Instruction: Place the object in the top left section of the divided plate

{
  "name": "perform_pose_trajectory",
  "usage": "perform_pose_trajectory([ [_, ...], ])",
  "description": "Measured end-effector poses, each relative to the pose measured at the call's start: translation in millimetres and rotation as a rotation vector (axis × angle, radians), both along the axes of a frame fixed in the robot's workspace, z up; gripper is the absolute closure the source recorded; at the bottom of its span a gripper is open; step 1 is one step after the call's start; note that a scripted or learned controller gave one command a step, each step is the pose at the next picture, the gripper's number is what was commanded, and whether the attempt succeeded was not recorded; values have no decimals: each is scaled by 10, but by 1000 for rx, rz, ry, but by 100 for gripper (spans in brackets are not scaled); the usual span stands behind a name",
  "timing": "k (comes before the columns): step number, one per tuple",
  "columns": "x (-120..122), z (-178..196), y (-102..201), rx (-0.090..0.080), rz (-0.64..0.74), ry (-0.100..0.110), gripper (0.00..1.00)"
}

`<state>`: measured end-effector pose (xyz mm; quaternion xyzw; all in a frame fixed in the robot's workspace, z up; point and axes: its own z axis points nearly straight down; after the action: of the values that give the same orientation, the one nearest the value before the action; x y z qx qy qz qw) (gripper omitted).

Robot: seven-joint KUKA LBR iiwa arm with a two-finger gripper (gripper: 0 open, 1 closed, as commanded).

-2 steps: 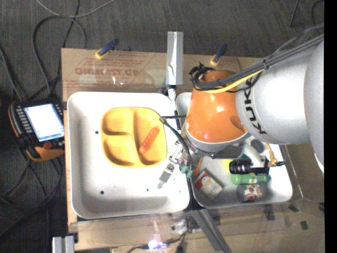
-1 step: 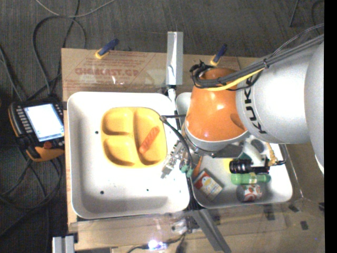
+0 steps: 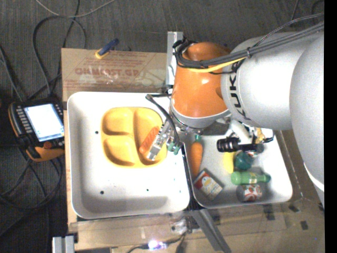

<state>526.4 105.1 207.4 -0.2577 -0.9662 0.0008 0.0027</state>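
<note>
White bins (image 3: 79, 157): two. Yellow divided plate (image 3: 118, 138): one. Carrots (image 3: 196, 157): two showing. Green bottle (image 3: 250, 178): one. Cans (image 3: 249, 192): one.

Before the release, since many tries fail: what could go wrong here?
1. The tool with the orange object is over the right section of the yellow divided plate, not the top left; releasing now would likely miss.
2. The object lies near the plate's raised dividers and might settle astride one.

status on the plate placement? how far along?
Done: an orange carrot-like object is out of the right bin and over the yellow divided plate.
In hand: the gripper sits right at it, over the plate's right section.
Left: the top left section holds nothing yet.
</note>
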Motion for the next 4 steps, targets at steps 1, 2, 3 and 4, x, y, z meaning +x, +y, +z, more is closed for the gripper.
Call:
perform_pose_trajectory([
  [1, -316, 155, -195, -1, -86, 2, 100],
  [2, 177, -109, 278, -2, -76, 0, 100],
  [3, 177, -109, 278, -3, -75, 0, 0],
  [4, 521, -276, -532, -3, 166, -1, 0],
])
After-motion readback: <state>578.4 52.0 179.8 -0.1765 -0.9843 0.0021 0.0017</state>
